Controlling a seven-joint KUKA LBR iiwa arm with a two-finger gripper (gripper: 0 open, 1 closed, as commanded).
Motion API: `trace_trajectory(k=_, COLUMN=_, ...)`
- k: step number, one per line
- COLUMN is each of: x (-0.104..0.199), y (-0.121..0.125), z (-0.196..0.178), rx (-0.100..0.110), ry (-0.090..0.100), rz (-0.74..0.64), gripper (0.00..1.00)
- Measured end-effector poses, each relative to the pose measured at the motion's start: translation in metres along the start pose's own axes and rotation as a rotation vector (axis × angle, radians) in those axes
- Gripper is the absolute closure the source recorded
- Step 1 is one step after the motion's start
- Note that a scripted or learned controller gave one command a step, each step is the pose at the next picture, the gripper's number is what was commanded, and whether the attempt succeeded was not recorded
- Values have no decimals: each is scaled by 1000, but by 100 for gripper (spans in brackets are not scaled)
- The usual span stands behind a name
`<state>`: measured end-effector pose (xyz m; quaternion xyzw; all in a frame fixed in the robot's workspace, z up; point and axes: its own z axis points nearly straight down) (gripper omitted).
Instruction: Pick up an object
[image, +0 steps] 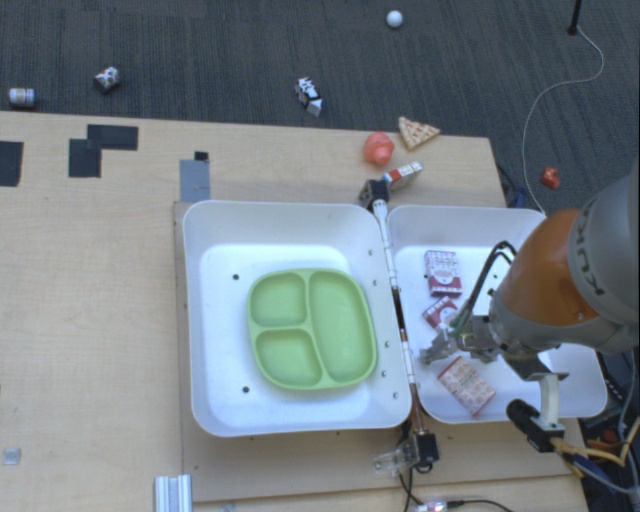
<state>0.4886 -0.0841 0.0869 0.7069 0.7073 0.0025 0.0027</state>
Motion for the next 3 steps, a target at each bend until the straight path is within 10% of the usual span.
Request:
trace_trajectory(k=1, x=0, y=2, z=-11, rx=-6, ry=-1, rz=-3, gripper=100)
trace_trajectory(k=2, x=0, y=2, z=-11, rx=-6, ry=-1, rz=-2, gripper=0)
trace_trajectory(k=3, x=1, y=4, z=-22, rx=-9, ry=0, rz=-6, gripper=100)
